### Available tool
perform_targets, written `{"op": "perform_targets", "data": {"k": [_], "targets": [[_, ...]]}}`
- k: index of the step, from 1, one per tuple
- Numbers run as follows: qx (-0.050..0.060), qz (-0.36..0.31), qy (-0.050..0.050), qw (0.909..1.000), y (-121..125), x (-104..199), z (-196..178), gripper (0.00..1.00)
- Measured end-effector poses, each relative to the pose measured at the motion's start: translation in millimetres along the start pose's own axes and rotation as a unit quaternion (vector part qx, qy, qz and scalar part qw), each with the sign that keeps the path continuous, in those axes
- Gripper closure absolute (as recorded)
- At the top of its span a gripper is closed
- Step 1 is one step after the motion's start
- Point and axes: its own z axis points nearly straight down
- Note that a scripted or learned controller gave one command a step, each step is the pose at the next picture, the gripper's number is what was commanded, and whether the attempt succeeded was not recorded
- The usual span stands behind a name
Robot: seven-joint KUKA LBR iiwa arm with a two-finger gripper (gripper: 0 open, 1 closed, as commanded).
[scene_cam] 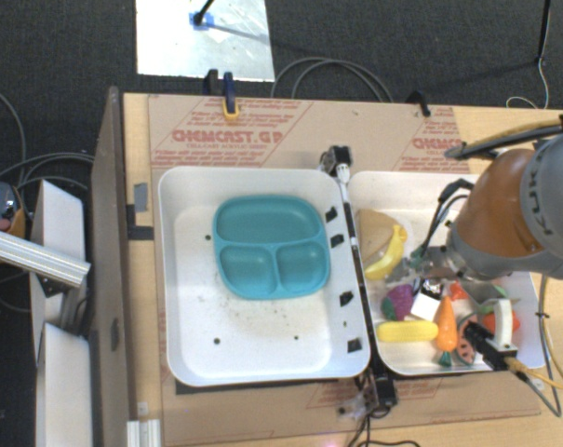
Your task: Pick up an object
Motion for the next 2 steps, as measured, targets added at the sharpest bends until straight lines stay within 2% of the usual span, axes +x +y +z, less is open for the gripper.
{"op": "perform_targets", "data": {"k": [1, 2], "targets": [[-0.009, 0.0, -0.004, 0.9999, -9.4, 3.8, 0.3, 0.0], [-0.013, 0.0, -0.004, 0.9999, -5.7, 3.4, -13.2, 1.0]]}}
